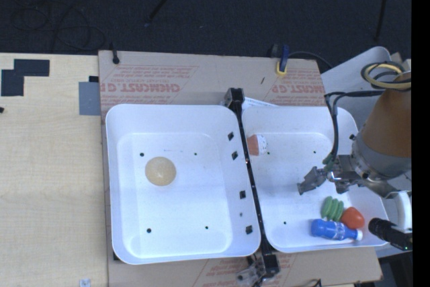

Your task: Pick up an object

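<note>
Ball: left bin | bottle: right bin | gripper: grip state unclear

Count from my side of the bench: two white bins, the left bin and the right bin. Left bin: one pale round ball. Right bin: four things, namely one small reddish-and-white piece by the divider, one green piece, one red-orange piece, one blue bottle. Five loose things in all.
</note>
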You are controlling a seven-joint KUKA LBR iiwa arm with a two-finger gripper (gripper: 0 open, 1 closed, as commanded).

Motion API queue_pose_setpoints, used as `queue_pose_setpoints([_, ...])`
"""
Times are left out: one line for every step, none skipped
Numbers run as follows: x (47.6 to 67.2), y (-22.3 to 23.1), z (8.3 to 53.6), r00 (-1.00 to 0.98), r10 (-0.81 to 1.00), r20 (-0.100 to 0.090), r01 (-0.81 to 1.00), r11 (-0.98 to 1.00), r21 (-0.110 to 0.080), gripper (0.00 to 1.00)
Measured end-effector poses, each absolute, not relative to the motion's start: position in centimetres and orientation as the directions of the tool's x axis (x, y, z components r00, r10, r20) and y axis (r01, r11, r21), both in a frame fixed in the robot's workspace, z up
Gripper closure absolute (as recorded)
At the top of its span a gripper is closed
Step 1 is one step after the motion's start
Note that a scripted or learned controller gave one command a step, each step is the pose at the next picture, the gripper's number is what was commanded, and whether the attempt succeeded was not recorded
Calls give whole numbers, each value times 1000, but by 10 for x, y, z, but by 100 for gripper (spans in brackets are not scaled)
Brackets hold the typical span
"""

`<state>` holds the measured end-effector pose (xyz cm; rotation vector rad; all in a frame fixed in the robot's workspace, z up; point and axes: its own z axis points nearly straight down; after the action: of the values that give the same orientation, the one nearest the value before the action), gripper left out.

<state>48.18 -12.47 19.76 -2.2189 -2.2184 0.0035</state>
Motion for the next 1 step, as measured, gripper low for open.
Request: queue_pose_setpoints([474, -95, 84, 0, 1000, 2, 1000, 0, -5, 0])
